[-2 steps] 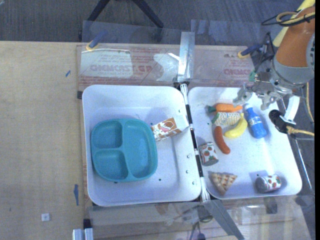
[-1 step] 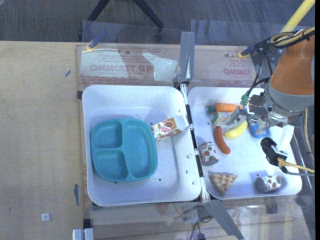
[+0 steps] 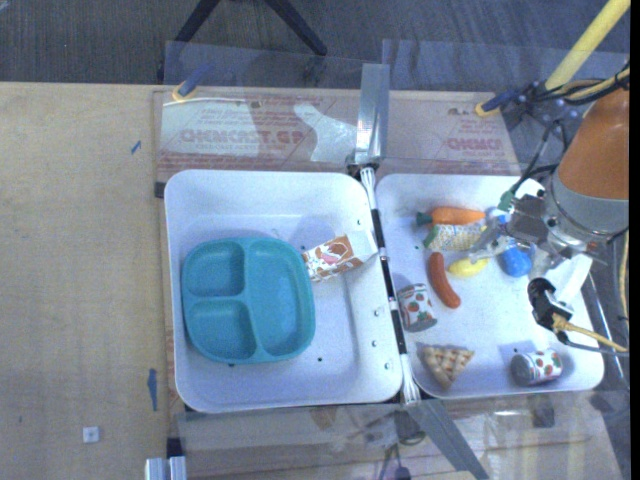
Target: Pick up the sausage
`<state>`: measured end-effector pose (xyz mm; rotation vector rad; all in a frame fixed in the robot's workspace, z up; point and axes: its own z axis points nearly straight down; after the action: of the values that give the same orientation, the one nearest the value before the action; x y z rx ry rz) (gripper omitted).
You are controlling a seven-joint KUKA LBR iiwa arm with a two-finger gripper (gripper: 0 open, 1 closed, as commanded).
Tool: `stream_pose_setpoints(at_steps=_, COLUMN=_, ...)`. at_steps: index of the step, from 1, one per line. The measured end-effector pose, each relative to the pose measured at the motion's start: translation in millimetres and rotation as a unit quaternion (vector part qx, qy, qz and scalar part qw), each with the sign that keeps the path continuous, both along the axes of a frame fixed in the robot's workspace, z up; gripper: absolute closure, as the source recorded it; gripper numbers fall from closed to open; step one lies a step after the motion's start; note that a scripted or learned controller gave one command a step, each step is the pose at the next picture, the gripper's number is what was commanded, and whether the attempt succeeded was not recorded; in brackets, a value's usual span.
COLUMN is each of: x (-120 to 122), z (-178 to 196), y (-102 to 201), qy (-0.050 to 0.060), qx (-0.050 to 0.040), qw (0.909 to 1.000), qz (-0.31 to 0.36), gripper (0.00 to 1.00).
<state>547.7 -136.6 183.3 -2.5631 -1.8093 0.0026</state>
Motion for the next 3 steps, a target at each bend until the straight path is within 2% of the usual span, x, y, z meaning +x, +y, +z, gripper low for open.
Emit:
stream_pose_setpoints(at_steps=1, x=-29, z=50, y=66, qy=-0.001, qx=-0.0016, qw=0.9938, qz=-0.111, gripper=0.00)
stream_pose_setpoints(at_steps=2, x=-3, z=-55, y=18, qy=0.000, qx=-0.0008, qw=0.9945, qz=-0.105, gripper=0.00)
stream_pose_setpoints(at_steps=3, x=-28, z=-31, y=-34, qy=-0.001, qx=-0.0014, qw=0.9954, qz=-0.096, gripper=0.00)
